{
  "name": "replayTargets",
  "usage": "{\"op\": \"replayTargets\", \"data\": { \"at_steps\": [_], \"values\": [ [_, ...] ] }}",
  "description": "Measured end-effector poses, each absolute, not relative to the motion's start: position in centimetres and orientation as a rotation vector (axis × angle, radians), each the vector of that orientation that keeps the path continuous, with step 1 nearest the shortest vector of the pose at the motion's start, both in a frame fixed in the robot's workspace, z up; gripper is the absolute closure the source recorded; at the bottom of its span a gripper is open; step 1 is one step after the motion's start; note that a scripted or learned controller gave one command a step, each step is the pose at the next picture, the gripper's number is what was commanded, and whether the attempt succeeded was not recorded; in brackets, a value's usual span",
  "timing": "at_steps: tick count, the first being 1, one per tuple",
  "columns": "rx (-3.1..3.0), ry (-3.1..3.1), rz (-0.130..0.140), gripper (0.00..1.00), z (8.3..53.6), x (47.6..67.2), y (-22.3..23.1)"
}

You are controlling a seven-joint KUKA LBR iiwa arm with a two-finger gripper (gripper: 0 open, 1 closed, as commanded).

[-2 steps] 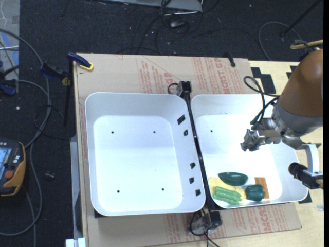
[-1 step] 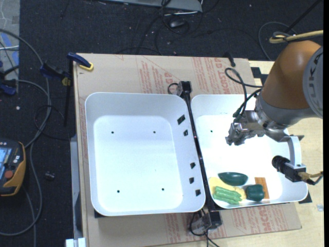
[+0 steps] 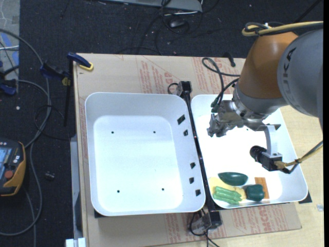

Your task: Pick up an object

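End effector point(image 3: 218, 125) hangs over upper right bin point(image 3: 290, 138), finger state unreadable. Approach step: nothing grasped. Dark green object point(image 3: 233, 178) lies near bin's front edge; next, travel there, descend.

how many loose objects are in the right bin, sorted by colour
Dark green: 2, the oval one and the blocky one
Light green: 1, the ridged one
Orange: 1, a flat piece partly hidden behind the blocky one
Total: 4, all at the near end of the right bin
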State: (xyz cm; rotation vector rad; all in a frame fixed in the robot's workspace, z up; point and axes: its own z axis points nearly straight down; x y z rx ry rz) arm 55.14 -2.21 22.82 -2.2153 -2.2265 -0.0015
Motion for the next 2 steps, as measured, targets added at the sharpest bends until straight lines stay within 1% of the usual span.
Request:
{"op": "replayTargets", "data": {
  "at_steps": [1,2],
  "values": [
    [-2.215,-2.226,0.0,1.0,21.8,56.1,2.8],
    [-2.216,-2.225,0.0,1.0,21.4,58.1,7.4]
  ]
}}
